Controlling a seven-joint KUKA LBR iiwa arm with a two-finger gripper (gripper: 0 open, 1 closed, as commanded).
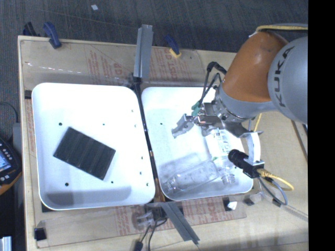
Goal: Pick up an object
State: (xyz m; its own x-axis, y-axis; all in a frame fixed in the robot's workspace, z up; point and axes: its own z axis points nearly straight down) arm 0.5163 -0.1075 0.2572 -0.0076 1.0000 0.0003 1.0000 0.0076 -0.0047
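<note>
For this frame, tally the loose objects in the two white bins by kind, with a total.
Dark grey ribbed rectangular pad, lying flat in the left bin: 1
Clear plastic bottles in the right bin, one lying along the near edge and one under the gripper with a printed label: 2
Total: 3

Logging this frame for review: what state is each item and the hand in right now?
Black ridged pad: lying flat in the left bin, untouched.
Clear plastic bottle: lying on its side in the right bin, near the front wall.
Second clear bottle: lying down beside the hand.
Hand: above the right bin, holding nothing visible.
</note>
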